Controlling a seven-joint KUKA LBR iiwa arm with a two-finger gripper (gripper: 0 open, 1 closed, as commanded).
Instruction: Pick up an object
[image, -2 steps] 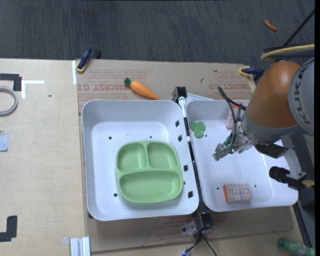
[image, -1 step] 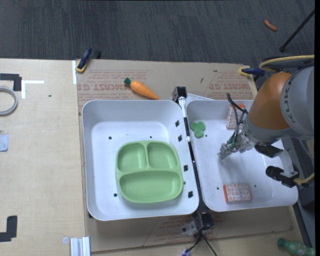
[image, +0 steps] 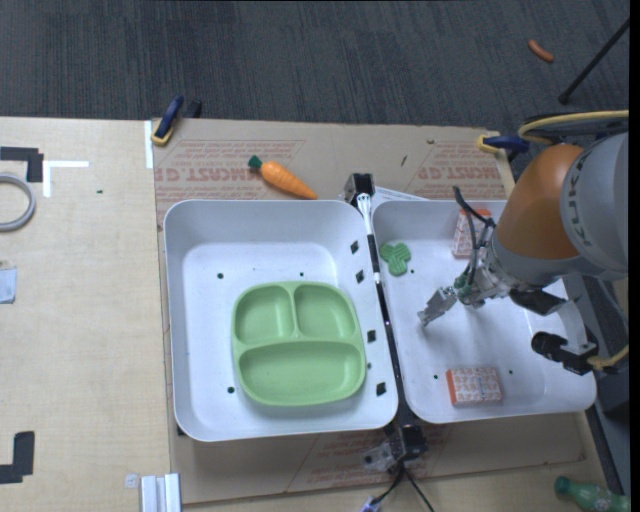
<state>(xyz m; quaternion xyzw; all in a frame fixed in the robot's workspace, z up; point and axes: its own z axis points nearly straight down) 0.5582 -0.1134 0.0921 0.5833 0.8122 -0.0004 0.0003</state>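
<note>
Arm reaching into the right bin (image: 520, 400) of 2 on the bench.

The hand (image: 436, 306) hangs low over that bin's floor; whether its fingers are apart or together cannot be told. A green toy (image: 397, 257) lies near the divider, a patterned packet (image: 473, 385) near the front wall. The left bin (image: 200, 300) holds a green divided plate (image: 298, 343).

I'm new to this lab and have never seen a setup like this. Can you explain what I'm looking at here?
One camera looks down at a slant on a bench with two white bins. The grey and orange machine on the right is a robot arm, and its gripper hangs over the right bin. Nothing shows between its fingers. That bin holds a small green object and two small pinkish packets. The left bin holds a green divided plate. A toy carrot lies on the cardboard behind the bins.
</note>
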